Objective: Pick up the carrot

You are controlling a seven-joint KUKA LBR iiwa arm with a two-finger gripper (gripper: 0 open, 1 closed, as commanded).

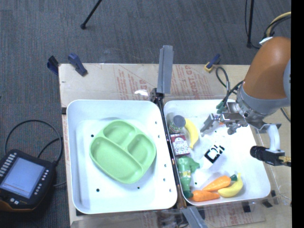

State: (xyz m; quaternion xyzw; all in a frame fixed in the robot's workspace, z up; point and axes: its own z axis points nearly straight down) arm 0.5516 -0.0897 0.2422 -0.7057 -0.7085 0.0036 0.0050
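Carrot not yet picked up. Lying flat on the floor of the right bin, near its front edge, well in front of the gripper. Touching a small banana on one side; a second carrot-like orange piece just in front, so two orange targets to choose between, cannot tell which the program intends.

Gripper hanging over the back half of the right bin, well apart from the carrot. Cannot tell whether open or closed: hardware at the wrist blurs together from this slanted view. Nothing seen held.

Between gripper and carrot: a black-and-white block. Off to the side toward the bin divider: a larger banana, a can, a dark red box, a green toy.

Left bin carrying a green divided plate, no part in this task.

Judgement: early stage, approach only. Left to do: travel forward past the block, descend over the carrot, close, lift. Crowding by the small banana likely to complicate a clean grasp.
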